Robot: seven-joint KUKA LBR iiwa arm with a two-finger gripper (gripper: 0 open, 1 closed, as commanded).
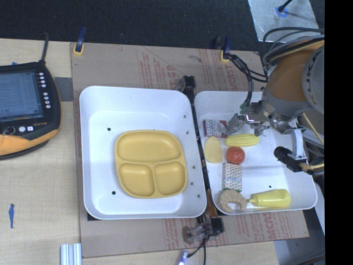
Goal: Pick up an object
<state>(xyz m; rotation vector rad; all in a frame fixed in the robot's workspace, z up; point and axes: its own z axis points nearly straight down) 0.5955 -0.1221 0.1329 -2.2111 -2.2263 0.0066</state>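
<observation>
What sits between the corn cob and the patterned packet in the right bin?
The red tomato lies between the corn cob and the patterned packet, seen in the camera view.

The fingers (238, 123) hang over the far part of the right bin (309, 200). Just right of them lies a corn cob (242, 141), with a tomato (235, 155) nearer the camera. A packet (213, 127) lies left of them. Far to their left, a tray (150, 163) sits in the left bin (94, 148).
</observation>
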